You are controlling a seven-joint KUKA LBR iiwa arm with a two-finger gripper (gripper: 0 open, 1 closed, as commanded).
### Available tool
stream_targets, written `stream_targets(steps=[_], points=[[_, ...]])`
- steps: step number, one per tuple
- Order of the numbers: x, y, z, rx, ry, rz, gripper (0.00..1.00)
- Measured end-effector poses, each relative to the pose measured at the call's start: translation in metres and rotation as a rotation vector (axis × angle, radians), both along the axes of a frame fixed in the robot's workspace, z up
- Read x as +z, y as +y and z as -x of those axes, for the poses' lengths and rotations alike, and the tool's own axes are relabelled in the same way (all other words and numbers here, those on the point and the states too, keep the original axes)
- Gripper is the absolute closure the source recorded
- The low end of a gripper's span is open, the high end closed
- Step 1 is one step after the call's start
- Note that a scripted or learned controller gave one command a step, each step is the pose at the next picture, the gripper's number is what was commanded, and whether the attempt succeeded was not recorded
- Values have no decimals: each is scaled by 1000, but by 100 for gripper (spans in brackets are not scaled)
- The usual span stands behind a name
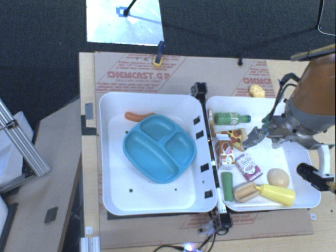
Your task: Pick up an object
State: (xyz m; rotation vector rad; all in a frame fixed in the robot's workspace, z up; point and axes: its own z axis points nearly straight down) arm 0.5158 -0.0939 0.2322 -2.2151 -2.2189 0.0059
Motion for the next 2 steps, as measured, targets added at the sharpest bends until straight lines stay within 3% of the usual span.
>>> stream_targets(steps=[1, 2], points=[[3, 0, -2, 1, -8, 1, 0], [-48, -5, 6, -1, -8, 2, 0]])
